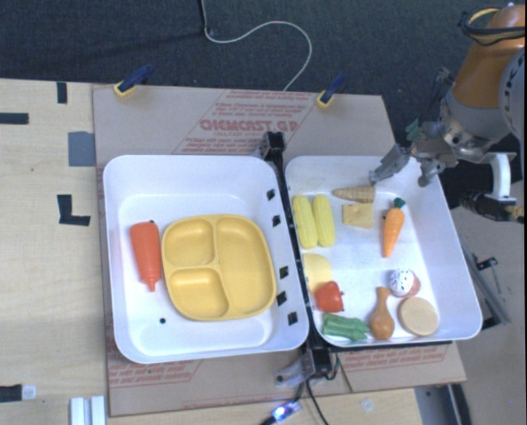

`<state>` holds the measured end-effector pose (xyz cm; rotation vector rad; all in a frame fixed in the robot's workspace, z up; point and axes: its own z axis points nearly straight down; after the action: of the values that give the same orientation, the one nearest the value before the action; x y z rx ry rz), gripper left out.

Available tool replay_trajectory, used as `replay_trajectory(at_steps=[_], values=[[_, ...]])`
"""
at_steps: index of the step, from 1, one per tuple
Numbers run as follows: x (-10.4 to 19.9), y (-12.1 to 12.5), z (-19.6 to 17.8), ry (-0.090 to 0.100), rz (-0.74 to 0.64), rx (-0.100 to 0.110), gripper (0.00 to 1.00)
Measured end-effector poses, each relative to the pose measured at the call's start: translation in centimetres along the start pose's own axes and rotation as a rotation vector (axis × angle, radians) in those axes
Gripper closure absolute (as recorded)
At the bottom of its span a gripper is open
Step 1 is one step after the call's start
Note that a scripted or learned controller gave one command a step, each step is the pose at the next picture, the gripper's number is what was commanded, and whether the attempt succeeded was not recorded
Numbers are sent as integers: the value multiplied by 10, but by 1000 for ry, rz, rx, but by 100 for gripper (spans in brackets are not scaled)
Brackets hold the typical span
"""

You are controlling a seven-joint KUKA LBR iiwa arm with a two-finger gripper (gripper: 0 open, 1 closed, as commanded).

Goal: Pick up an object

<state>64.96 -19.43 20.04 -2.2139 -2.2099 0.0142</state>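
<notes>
My gripper (406,170) hangs over the far right corner of the right bin (458,264). Its two fingers are spread apart with nothing between them, so it is open. Just below and left of it lie a pale cone (353,193) and a cheese wedge (359,216). An orange carrot (392,229) lies a little below the right finger. Two yellow corn cobs (313,221) sit along the bin's left wall. Nearer the front are a red pepper (329,297), a green vegetable (345,328), a drumstick (383,315), a round bun (418,317) and a small white speckled piece (403,282).
The left bin (121,193) holds a yellow divided plate (219,266) and a red-orange sausage (145,253). A black hinge strip (282,237) runs between the bins. Both bins rest on cardboard (236,122) clipped to the bench.
</notes>
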Motion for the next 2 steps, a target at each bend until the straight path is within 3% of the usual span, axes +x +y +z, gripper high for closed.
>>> replay_trajectory(at_steps=[1, 2], values=[[0, 3, -10, -3, -3, -14, 0], [-1, 0, 34, -4, -4, -12, 0]])
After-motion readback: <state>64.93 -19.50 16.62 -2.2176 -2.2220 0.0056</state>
